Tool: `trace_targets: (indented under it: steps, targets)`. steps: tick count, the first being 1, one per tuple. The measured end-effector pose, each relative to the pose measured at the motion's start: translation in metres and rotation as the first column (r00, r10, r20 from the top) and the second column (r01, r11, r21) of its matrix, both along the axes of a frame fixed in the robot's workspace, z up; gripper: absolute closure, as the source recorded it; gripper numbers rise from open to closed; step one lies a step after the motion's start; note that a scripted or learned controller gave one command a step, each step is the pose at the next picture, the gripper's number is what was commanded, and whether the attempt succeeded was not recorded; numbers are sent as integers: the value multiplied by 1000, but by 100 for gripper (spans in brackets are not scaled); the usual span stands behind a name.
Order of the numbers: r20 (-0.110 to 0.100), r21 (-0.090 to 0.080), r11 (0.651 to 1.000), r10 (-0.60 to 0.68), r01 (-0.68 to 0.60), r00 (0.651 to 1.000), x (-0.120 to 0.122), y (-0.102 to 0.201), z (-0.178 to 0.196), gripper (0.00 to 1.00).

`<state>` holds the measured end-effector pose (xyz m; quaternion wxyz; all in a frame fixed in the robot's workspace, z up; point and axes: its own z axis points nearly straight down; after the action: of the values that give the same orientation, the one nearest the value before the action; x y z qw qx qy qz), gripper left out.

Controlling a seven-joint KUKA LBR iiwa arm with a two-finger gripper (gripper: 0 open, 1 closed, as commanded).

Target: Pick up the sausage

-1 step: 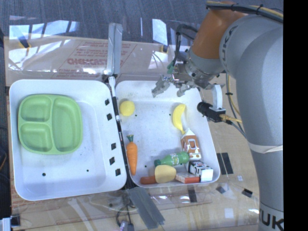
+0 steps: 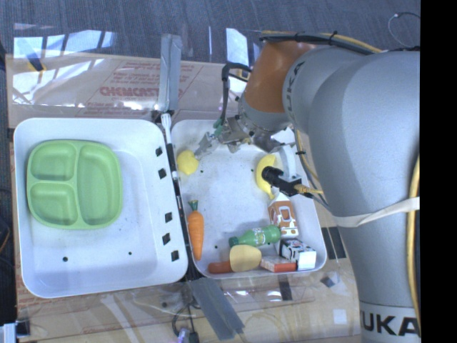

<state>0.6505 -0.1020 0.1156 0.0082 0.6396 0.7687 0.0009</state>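
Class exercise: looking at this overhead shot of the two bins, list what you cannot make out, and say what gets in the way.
- Sausage: in the camera view just a reddish end shows at the right bin's front wall; the pale yellow toy covers the rest.
- Gripper: too small and dark to read its state.
- Banana: partly covered by the arm's black fitting.
- Small boxes in the front corner: labels too small to read.

A grey robot arm [image 2: 357,120] reaches over the right bin [image 2: 214,191] of toy food; a green plate [image 2: 73,184] sits in the left bin [image 2: 93,263].
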Motion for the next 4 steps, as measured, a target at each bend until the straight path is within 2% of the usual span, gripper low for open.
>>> trace_targets:
  steps: [1,4]
  targets:
    - [-9,3,998,64,-64,998,8,-15,-21,0]
    - [-10,2,1000,26,-26,1000,7,-14,-21,0]
